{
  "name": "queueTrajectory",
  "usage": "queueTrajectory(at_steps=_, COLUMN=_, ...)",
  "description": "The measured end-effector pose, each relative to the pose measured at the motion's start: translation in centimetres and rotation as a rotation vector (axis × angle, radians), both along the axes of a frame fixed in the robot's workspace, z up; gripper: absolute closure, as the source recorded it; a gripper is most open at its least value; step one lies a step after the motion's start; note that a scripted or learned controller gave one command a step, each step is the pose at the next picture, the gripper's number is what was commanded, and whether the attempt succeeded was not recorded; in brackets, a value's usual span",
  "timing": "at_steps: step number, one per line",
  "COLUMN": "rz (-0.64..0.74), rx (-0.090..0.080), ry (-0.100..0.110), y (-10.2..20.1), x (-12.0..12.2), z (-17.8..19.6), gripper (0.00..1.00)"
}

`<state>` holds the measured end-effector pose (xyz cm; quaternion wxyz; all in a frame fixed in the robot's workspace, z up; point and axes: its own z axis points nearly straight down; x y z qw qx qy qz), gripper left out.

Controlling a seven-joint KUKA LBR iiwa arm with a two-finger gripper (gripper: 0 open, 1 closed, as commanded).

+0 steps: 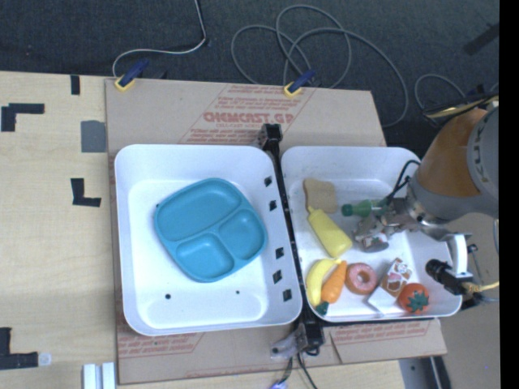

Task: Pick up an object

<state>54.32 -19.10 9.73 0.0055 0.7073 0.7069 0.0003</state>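
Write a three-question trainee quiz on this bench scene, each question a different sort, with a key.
1. True or false: the blue divided plate lies in the right bin.
2. Multiple choice: what lies directly beside the carrot, on its left in the view? A) tomato B) banana C) blue plate
3. Fill in: the gripper is over the ____ bin.

Key:
1. False. The plate is in the left bin.
2. B. The banana sits against the carrot; the donut is on its other side.
3. Right. The arm reaches in from the view's right, and the gripper is near the yellow bottle.
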Motion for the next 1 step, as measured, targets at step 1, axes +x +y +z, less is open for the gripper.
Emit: queueTrajectory(at_steps=1, rz=0.003, rx=0.008, ry=0.009, y=9.05, x=-1.61, z=7.43, gripper=1.00)
